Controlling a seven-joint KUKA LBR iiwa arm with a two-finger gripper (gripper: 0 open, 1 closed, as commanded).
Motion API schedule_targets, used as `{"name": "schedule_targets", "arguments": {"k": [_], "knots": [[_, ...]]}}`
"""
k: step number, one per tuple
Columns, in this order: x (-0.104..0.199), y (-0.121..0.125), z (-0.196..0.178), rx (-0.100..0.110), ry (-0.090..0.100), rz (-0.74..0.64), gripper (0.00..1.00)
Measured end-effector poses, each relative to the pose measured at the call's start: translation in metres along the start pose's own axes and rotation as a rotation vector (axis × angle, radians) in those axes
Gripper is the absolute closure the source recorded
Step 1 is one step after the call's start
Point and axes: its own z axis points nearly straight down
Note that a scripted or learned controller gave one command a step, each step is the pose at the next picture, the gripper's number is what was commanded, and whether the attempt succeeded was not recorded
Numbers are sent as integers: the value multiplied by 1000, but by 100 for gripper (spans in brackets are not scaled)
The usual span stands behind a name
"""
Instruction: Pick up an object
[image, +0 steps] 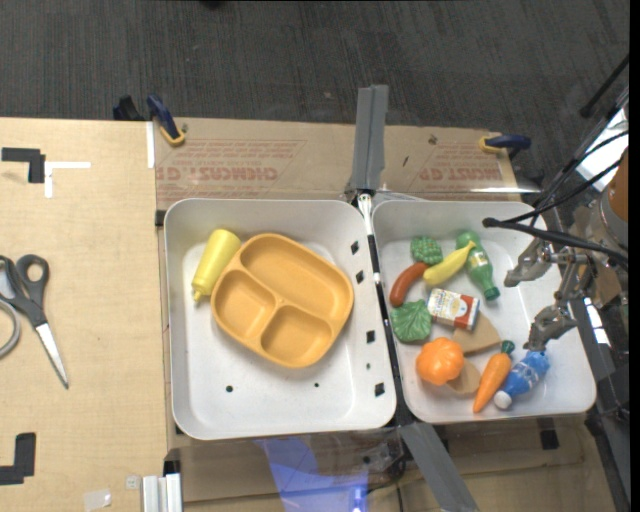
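Two white bins sit side by side on the bench. Far left, on the bare wood, lie scissors (30, 305). The left bin (200, 400) holds a yellow bottle (214, 262) lying tilted near its upper left corner, touching the rim of an orange tray (283, 298) with three compartments, which rests at a slant across the middle of the bin.

The right bin (560, 395) is crowded with toy food. Near its left wall a red sausage (406, 283) lies on a slant, with a green leaf (411, 322) just below it. Another green piece (426, 249) sits near the top, touching a banana (448, 264) that slopes up to the right. A green bottle (479, 266) lies beside the banana, its cap pointing down and right. In the middle is a small red and white carton (452, 307), resting on a tan slice (482, 338). Below it sits an orange (439, 361), and just to its right a carrot (491, 381) leans on a slant, green top up. A blue bottle (523, 378) lies touching the carrot, near the lower right corner.

The gripper (545, 295) hangs over the right side of this bin, above the blue bottle, its two fingers spread well apart with nothing between them.
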Motion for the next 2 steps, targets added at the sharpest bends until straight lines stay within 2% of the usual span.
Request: {"name": "schedule_targets", "arguments": {"k": [1,2], "knots": [[7,-17,194,2,-7,-76,0],[-134,18,198,-1,9,20,0]]}}
